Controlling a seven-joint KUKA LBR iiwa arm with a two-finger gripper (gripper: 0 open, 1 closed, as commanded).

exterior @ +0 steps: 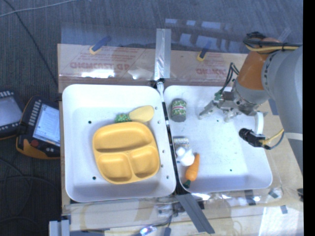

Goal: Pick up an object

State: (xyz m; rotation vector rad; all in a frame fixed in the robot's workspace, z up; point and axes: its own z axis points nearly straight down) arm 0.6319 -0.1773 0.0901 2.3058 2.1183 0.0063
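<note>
The right bin holds a green can near its back left corner. Along the bin's left wall lie a small silver-topped item, a white ball and an orange carrot. My gripper hovers over the back of the right bin, to the right of the green can and apart from it. It is open, and nothing sits between its fingers. The grey arm with its orange band comes in from the upper right.
The left bin holds a yellow divided tray, a pale yellow rounded item and a small green piece behind it. A black connector with cable hangs near the right bin's right side. A tablet lies on the floor at the left.
</note>
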